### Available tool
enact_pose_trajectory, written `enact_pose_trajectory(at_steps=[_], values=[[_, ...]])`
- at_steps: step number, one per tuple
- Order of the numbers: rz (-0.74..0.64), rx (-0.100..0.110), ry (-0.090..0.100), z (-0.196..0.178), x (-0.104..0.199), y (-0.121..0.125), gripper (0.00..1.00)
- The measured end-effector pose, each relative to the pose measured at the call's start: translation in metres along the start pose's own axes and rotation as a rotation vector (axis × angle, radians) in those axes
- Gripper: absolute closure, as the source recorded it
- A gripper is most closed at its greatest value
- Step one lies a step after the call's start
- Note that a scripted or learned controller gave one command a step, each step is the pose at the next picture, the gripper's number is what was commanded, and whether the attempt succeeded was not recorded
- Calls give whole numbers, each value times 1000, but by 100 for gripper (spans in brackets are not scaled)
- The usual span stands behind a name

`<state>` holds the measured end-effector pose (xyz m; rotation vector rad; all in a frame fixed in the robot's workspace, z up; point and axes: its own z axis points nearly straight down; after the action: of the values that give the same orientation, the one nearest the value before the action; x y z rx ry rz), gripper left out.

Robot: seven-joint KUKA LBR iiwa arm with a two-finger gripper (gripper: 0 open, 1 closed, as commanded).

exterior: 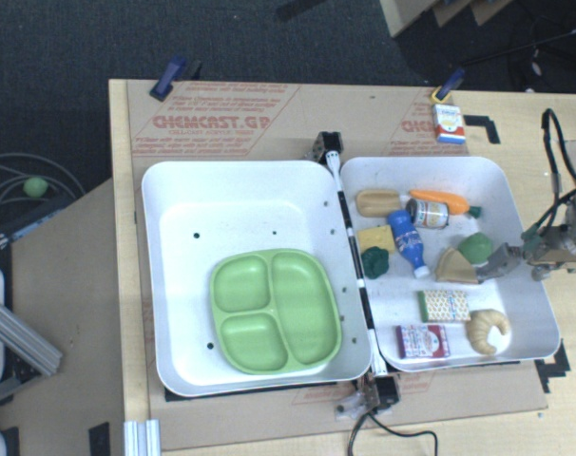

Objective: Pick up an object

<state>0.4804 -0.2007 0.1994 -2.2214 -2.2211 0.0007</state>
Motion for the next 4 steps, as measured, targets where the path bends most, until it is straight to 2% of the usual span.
enact_pose_trajectory(at_steps=[1,2,3,4], values=[[-2,0,1,115,39,67,0],[-1,-6,-2,103,37,68,100],[-1,-5,-1,104,37,68,0],[-1,-5,-1,84,62,152,0]])
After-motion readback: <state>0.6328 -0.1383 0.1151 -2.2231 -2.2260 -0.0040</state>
